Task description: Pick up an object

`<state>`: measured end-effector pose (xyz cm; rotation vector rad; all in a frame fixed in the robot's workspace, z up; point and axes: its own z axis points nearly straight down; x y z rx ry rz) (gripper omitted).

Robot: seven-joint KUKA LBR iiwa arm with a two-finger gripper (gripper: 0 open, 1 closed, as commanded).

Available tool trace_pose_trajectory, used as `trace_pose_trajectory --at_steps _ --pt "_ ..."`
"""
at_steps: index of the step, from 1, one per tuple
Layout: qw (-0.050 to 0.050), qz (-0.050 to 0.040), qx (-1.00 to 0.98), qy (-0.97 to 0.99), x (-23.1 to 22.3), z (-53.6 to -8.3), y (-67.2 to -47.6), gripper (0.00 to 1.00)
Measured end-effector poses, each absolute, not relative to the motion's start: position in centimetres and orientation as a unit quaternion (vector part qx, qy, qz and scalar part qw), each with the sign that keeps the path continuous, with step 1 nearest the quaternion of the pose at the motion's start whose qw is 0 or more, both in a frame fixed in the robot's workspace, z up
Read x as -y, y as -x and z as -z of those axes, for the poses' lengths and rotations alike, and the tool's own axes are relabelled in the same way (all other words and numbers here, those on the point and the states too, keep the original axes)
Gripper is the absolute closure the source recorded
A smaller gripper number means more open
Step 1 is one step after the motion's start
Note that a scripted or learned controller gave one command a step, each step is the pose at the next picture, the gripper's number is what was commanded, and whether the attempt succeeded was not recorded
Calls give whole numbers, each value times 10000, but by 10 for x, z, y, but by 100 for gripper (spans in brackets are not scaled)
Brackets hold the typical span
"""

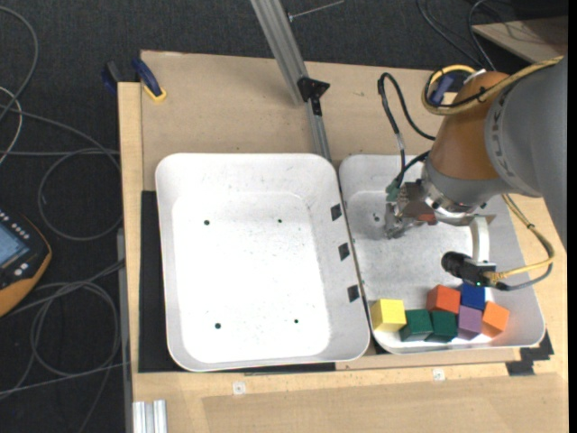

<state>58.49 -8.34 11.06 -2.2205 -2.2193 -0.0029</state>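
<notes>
Currently the pincer point(398, 221) sits low over the bare floor of the right bin point(361, 174), up near its back half; whether it's touching the floor I can't tell. Nothing visible in its grip, and its opening is too small and dark in this view to call.

Candidates are all bunched in the right bin's front corner: yellow block point(389, 313) on the left end, then green blocks point(429, 325), purple block point(471, 319), blue block point(473, 296), orange blocks point(469, 306) at the right. They're touching one another (tight cluster, awkward for finger clearance). Left bin point(171, 188) holds no blocks.

Step, as I read it: still approach, no grasp made. Next move calls for shifting toward the front corner, well away from the current spot. The yellow block looks like the easiest target, with its left side exposed. Risk: fingers landing on a neighbour and just shoving the pile.
</notes>
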Motion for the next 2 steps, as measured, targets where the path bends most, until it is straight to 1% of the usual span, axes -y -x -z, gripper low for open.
trace_pose_trajectory --at_steps 1,2 --pt "-29 20 7069 7073 94 -165 -585 100" --pt "-23 22 7077 7065 90 -210 -583 100"
